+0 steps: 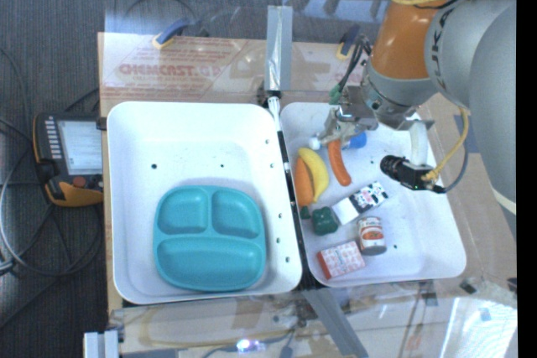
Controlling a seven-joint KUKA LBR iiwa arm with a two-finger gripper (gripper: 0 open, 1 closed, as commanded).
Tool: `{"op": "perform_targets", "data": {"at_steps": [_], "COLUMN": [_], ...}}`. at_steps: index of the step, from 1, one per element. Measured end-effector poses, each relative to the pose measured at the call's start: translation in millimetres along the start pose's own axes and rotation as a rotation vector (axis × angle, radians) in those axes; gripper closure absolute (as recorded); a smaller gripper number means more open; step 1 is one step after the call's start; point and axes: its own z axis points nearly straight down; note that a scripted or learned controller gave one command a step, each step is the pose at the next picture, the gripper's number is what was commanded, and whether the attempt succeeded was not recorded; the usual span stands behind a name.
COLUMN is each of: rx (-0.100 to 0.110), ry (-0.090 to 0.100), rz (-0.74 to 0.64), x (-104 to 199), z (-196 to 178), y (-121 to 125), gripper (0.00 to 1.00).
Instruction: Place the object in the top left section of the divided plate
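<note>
A teal divided plate [210, 264] lies in the left bin [168, 138], toward its front; the plate's top left section [185, 212] holds nothing. My gripper [342, 127] hangs over the back of the right bin [436, 239]. It is just above the upper end of a slim orange stick-shaped object [339, 164]. A yellow banana [315, 171] lies close to the left of that stick. A small blue piece [359, 141] shows right beside the gripper. Nothing can be seen held.
The right bin also holds an orange carrot-like piece [301, 181] against the divider, a dark green block [324, 220], a white and black box [362, 201], a small can [371, 234] and a red patterned box [341, 260]. A black cable plug [403, 170] hangs beside the arm.
</note>
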Motion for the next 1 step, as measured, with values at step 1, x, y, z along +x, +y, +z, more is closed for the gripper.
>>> {"op": "perform_targets", "data": {"at_steps": [1], "rx": [0.000], "ry": [0.001], "rz": [0.086], "x": [83.2], "z": [-65.3], "y": [-22.5], "gripper": [1.00]}}
